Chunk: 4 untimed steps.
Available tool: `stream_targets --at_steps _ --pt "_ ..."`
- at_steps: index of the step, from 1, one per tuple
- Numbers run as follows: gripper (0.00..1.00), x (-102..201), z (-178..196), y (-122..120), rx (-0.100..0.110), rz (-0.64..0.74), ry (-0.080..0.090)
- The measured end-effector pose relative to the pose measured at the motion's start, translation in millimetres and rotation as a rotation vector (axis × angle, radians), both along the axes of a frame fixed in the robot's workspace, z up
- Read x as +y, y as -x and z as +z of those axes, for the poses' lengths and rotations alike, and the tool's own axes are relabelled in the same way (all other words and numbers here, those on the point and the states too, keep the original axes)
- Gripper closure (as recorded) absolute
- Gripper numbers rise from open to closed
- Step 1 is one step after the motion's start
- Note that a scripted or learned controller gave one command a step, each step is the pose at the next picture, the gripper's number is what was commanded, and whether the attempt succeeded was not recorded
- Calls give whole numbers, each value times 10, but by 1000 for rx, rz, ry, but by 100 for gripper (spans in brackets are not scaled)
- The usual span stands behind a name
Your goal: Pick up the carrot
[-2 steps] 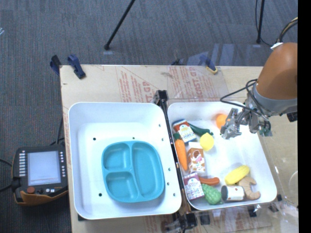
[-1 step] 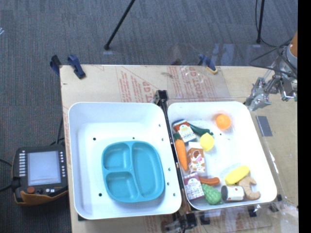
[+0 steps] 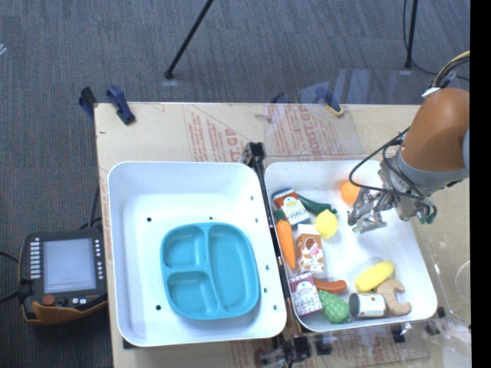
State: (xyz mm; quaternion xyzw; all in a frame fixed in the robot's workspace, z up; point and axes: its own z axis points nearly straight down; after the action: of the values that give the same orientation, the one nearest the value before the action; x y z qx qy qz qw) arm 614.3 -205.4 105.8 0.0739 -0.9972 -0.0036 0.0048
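Note:
The carrot (image 3: 286, 243) is a long orange toy lying lengthwise along the left wall of the right bin (image 3: 418, 251), between a red carton and a small printed box. My gripper (image 3: 367, 215) hangs over the upper middle of the right bin, well to the right of the carrot and apart from it. Its fingers look spread, with nothing between them. An orange ball (image 3: 350, 192) sits just up-left of the gripper, and a yellow lemon (image 3: 327, 224) lies between the gripper and the carrot.
The left bin (image 3: 130, 205) holds a teal divided plate (image 3: 209, 270). The right bin also holds a red carton (image 3: 291, 205), a printed box (image 3: 310, 253), a yellow piece (image 3: 374, 276), a can (image 3: 367, 305), a green piece (image 3: 334, 308) and a red sausage (image 3: 331, 286).

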Motion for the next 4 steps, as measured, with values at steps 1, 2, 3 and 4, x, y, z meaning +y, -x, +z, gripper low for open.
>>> stream_targets --at_steps 1,2,3,4 --pt "100 -8 865 -227 -24 147 7" --pt "100 -71 1291 886 -18 259 6" --pt "100 -43 1843 1272 -18 180 6" --pt "100 1225 1885 971 -16 494 1"
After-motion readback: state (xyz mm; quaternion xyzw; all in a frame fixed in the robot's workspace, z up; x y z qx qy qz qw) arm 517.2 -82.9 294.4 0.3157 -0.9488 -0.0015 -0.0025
